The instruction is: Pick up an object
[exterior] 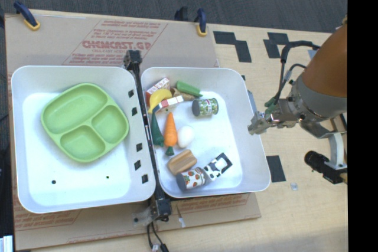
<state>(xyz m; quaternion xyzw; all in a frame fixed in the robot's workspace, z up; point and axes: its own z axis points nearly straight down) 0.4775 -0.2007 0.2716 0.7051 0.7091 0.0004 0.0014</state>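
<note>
Hovering just outside the right bin's (251, 127) right wall, the gripper (258, 125) carried nothing; how far its jaws stood apart I could not tell. Candidates crowded that bin's left edge: carrot (170, 128), egg (185, 136), can (206, 107), probably tumbled there.

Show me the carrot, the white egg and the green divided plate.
carrot (170, 130): camera view, middle of its orange body.
white egg (185, 136): camera view, its centre.
green divided plate (66, 99): camera view, its upper rim.

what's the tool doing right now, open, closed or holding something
Tool: outside the right bin's edge, nothing seen in it; open or closed cannot be told.
</note>
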